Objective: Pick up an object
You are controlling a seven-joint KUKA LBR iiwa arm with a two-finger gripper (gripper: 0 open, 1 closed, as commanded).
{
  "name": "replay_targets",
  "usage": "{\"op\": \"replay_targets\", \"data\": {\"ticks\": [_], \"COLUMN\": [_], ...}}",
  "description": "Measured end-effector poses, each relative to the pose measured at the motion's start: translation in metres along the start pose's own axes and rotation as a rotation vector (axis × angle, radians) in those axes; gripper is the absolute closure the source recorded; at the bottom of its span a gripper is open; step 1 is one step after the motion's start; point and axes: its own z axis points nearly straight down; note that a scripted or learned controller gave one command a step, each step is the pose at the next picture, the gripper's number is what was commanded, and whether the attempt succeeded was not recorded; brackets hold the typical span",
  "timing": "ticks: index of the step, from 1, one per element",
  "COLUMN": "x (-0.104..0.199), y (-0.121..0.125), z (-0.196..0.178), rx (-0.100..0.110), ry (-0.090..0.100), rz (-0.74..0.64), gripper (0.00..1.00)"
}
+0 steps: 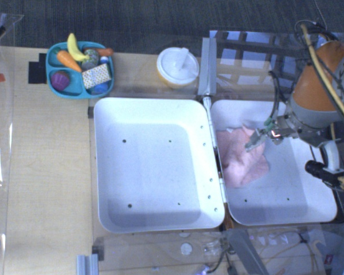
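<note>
A crumpled pink cloth [242, 155] lies in the right bin [298, 205], against its left wall. My gripper [258, 140] reaches in from the right and hangs over the cloth's upper right part, fingers pointing down-left toward it. The arm's grey body and orange band [324, 79] fill the upper right corner.
The left bin [155, 165] sits beside the right one, a metal divider between them. Behind the bins stand a white lidded bowl [178, 66] and a blue tray [80, 70] of toy food. A black cable clamp [321, 171] juts over the right bin's right side.
</note>
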Motion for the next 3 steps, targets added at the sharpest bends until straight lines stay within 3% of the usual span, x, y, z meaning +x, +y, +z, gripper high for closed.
{"op": "replay_targets", "data": {"ticks": [1,2,3], "x": [-0.044,-0.032,-0.028], "y": [0.025,0.003,-0.007], "z": [-0.08,0.074,0.079], "rx": [-0.005,-0.009,-0.021], "ry": [-0.003,-0.005,-0.011], "rz": [-0.342,-0.375,-0.298], "gripper": [0.0,0.0,0.0]}}
